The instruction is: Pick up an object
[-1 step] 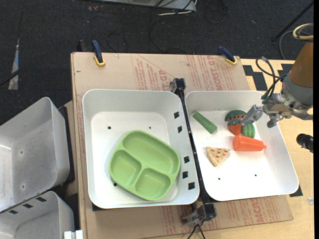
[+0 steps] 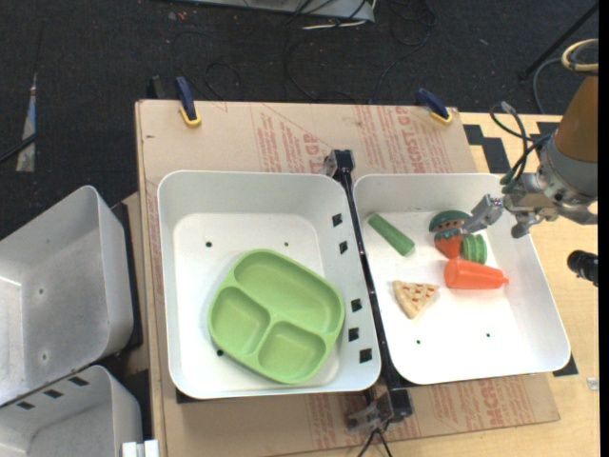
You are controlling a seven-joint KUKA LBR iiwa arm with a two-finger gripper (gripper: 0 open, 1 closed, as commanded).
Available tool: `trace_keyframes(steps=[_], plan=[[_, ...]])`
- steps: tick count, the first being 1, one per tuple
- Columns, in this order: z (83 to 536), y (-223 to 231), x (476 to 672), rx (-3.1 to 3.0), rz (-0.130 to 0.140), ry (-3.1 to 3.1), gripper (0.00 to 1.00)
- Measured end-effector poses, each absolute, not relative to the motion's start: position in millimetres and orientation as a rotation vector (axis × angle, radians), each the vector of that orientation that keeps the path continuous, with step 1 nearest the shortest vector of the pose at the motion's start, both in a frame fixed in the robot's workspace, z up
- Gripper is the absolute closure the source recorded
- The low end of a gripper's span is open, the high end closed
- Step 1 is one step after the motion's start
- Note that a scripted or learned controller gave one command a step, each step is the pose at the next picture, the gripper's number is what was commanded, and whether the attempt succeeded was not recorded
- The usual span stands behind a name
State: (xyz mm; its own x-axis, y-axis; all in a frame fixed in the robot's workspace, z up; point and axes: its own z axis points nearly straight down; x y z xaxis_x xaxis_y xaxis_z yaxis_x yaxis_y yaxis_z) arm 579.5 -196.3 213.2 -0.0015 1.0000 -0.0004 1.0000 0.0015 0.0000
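The right bin (image 2: 533,346) holds several toy foods. A green stick (image 2: 391,233) lies near its left wall. A red piece with a dark green top (image 2: 446,232) and a small green striped piece (image 2: 474,248) sit mid-bin, with an orange carrot-like piece (image 2: 474,274) just below them. A pizza slice (image 2: 416,298) lies to the lower left. My gripper (image 2: 502,217) hovers at the bin's right side, just right of the red piece. Its fingers are spread with nothing between them.
The left bin (image 2: 181,208) holds a light green divided plate (image 2: 275,314). A black divider with a clamp runs between the two bins (image 2: 360,265). The arm's orange band (image 2: 579,127) rises at the right edge. White tubs (image 2: 57,284) stand off the bench at left.
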Motion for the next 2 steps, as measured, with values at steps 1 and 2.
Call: trace_keyframes(steps=[1, 2], plan=[[157, -186, 576.4, 2.223, -0.002, 2.223, 0.00], [110, -178, 579.8, 2.220, -0.003, 2.227, 0.00]])
